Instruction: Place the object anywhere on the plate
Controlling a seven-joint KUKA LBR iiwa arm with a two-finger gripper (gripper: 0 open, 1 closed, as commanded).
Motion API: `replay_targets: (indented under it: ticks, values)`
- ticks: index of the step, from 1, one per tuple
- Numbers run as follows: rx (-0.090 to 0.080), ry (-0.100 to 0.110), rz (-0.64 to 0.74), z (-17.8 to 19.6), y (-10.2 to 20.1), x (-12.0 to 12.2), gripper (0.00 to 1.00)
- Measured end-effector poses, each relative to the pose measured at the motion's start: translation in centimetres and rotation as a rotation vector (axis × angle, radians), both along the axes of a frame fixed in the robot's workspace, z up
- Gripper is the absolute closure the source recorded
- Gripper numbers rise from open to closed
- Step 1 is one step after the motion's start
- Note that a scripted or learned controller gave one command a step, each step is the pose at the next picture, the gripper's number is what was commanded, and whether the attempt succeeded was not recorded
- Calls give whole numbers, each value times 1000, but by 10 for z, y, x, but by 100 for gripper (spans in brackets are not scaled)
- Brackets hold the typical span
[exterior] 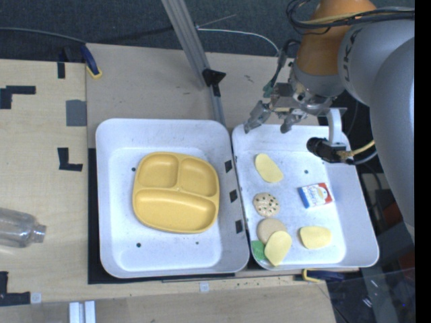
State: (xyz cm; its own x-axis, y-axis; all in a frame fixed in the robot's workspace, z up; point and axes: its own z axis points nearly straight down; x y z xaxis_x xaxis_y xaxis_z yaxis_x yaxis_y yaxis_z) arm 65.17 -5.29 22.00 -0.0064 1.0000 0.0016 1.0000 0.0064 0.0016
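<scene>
Camera view is showing the fingers (pixel 272 120) hanging spread wide and gripping nothing above the right bin's (pixel 355 227) far edge; the yellow plate (pixel 176 192) is lying in the left bin (pixel 114 180).

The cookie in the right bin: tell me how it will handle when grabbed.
The cookie looks flat and round, so it probably lies low and is hard to pinch. It touches a tan piece, which may shift with it. It is probably light.
</scene>
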Motion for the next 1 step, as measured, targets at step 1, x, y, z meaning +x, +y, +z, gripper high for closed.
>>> replay_targets:
  ticks: [1]
  values:
    - [0, 3, -1, 8, -2, -1, 100]
